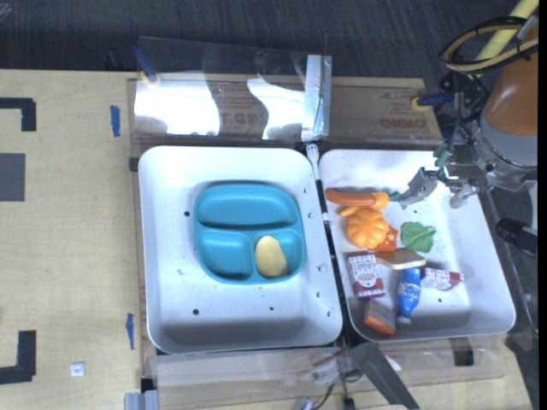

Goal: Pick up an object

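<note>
Seemingly poised over the right bin, the gripper hangs above its far side, its opening impossible to tell, nothing visibly held. Nearest it lies the carrot, just beyond the pumpkin; a straight descent centred on the carrot would avoid nudging neighbours
</note>
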Available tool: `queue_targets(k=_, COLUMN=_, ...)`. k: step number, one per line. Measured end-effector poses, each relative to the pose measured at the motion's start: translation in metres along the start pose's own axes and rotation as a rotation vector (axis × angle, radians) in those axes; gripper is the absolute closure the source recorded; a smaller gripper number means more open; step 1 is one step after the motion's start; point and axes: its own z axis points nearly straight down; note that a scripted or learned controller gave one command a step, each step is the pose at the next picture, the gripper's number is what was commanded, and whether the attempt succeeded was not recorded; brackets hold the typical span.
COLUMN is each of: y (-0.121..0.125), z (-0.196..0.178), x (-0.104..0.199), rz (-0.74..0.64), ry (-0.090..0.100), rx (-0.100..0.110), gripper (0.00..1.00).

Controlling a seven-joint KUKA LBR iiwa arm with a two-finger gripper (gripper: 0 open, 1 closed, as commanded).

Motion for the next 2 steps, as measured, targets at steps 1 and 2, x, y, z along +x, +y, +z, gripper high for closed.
queue_targets(k=1, y=-0.051, z=0.113, x=-0.026, rz=-0.109, ry=0.001, rx=0.005, gripper=0.00)
queue_targets(k=2, y=-0.060, z=0.167, x=-0.021, rz=-0.123, ry=-0.005, rx=-0.012, gripper=0.00)
